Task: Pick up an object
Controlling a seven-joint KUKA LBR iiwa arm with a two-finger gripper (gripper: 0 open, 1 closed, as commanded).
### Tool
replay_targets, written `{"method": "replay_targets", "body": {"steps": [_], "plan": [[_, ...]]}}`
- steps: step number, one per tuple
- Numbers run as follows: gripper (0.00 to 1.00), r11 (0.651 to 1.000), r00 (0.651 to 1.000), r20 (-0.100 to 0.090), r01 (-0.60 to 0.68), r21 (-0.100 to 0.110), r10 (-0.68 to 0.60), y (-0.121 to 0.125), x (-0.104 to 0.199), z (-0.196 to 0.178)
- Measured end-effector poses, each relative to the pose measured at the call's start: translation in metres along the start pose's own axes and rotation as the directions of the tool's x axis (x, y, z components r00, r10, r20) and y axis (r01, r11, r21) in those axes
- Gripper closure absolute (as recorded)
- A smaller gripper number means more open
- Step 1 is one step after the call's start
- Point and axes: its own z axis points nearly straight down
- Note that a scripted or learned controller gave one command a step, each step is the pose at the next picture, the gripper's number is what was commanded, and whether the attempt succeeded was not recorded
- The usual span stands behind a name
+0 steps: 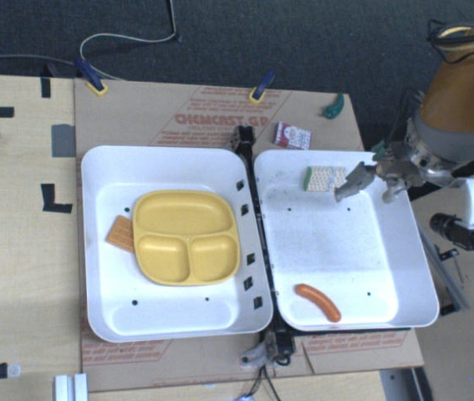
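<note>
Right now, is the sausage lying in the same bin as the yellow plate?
No, the sausage lies in the right bin, while the yellow plate sits in the left bin.

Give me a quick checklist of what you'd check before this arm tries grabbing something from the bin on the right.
1. Something to grab lies in the right bin: ok, a sausage near the front and a small sponge at the back.
2. Gripper is over that bin: ok, at its back edge, right of the sponge.
3. Gripper is free of any load: ok, nothing visible between its prongs.
4. Sponge has room around it: not ok, it sits close to the back wall.
5. Sausage has room around it: ok, it lies apart from the walls.
6. Gripper is directly above a target: not ok, it is beside the sponge.
</note>
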Motion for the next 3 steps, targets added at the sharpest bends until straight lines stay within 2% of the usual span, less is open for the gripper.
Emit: {"method": "replay_targets", "body": {"steps": [1, 2, 3], "plan": [[0.0, 1.0, 1.0, 0.0, 0.0, -0.005, 0.0, 0.028, -0.005, 0.171], [0.0, 1.0, 1.0, 0.002, 0.001, -0.007, -0.001, 0.071, -0.026, 0.171], [1.0, 1.0, 1.0, 0.003, 0.002, -0.007, -0.002, 0.071, -0.026, 0.161]]}}
